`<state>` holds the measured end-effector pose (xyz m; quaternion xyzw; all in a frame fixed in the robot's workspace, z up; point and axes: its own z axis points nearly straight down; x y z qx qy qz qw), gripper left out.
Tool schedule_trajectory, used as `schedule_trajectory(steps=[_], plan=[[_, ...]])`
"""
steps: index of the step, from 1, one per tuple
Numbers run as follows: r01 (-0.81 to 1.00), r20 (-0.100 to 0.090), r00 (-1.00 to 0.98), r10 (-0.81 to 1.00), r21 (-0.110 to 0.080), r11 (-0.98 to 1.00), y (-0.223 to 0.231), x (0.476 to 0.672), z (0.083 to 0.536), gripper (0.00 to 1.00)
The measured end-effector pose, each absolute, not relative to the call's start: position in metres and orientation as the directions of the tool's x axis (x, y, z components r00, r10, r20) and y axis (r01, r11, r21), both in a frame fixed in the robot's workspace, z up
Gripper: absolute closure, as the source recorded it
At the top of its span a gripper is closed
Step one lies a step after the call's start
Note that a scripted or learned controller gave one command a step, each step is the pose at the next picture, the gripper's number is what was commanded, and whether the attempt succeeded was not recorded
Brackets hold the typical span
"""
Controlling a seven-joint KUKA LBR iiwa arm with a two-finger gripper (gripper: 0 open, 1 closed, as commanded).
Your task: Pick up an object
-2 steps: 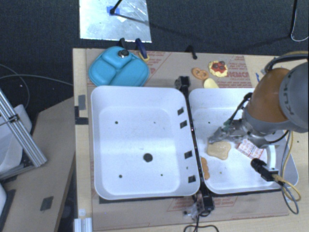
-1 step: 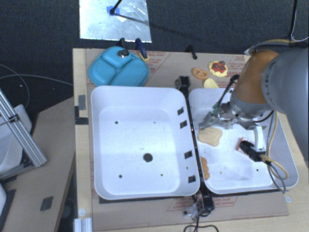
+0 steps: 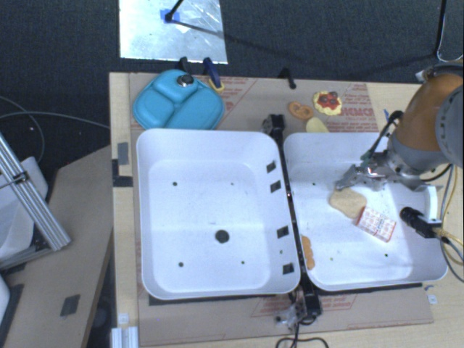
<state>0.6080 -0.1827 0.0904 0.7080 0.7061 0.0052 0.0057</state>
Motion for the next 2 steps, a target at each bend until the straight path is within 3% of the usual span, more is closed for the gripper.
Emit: schedule_trajectory(steps=[1, 2], plan=[[1.000, -0.001, -0.008, 1.000, 0.013, 0.008, -0.085, 0.557, 0.089, 0.00], [1.000, -0.007, -0.003, 1.000, 0.023, 0.003, -0.091, 0.560, 0.102, 1.00]])
